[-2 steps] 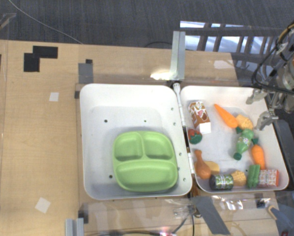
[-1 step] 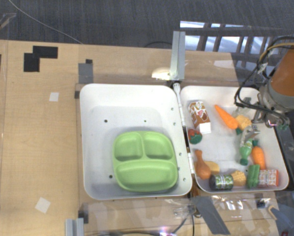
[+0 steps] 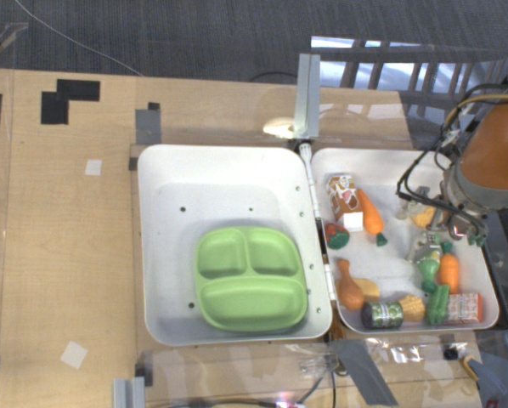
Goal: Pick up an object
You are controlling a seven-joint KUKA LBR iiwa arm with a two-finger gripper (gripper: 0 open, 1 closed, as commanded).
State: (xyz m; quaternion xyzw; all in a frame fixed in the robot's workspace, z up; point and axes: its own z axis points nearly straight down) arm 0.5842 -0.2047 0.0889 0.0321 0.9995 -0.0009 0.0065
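Green moulded three-section plate [image 3: 251, 278] in left bin [image 3: 165, 228]; gripper [image 3: 434, 243] low over right-bin plastic toys — grip state unclear.

Matt wooden bench [image 3: 67, 253], 2 smooth white plastic bins [image 3: 165, 228], and a glossy green plastic tray [image 3: 250, 279].

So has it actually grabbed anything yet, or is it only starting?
Nothing looks picked up yet. The arm reaches over the right bin, with its gripper low among the toys near a carrot, but nothing is plainly held. The toys lie in that bin; the left bin has just a green tray. Gripping and lifting one remains.
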